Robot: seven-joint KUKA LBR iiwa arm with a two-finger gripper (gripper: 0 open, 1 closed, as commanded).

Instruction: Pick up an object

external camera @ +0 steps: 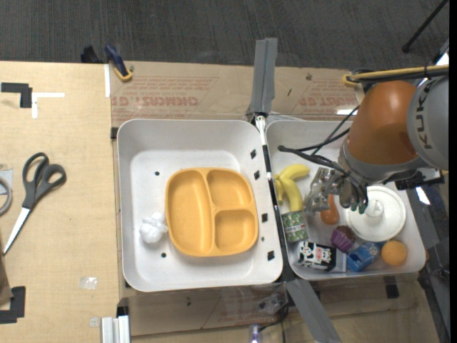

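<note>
Camera view: arm (385,131) bent low over right bin (314,269), beside banana (290,184).

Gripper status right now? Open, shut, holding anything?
Gripper: cannot tell. It is low in the right bin, beside the banana and over the small orange object; nothing is visibly held.

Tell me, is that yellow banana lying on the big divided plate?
No, the banana lies in the right bin near the claw, while the yellow divided plate sits in the left bin.
</note>
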